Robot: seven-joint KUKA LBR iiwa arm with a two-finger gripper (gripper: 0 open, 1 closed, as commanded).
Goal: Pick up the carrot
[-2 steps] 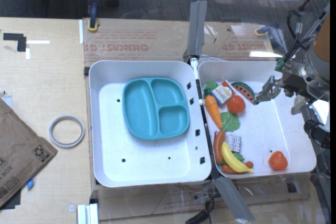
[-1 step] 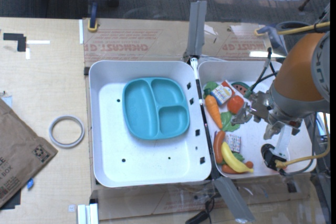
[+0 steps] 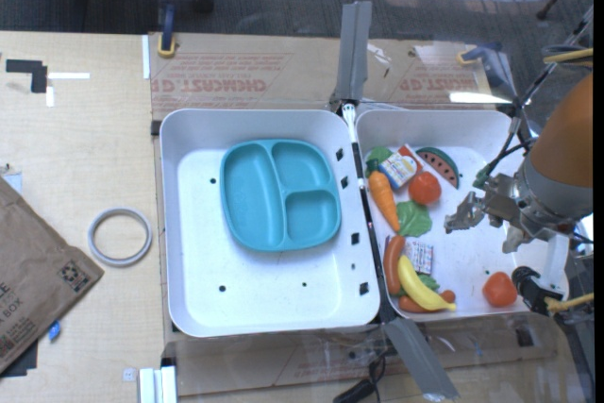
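1. Carrot, an orange tapered plastic one, lies near the left wall of the right white bin, beside green leafy pieces.
2. Nearby lie a red tomato, a watermelon slice and a yellow banana.
3. The grey two-finger gripper hovers at the bin's right edge, fingers spread, holding nothing.
4. The left white bin holds a teal divided plate.
5. A tape ring lies on the pale wooden bench.

A single fixed camera looks down at a slant from above the bench, far enough back to take in both white bins whole.
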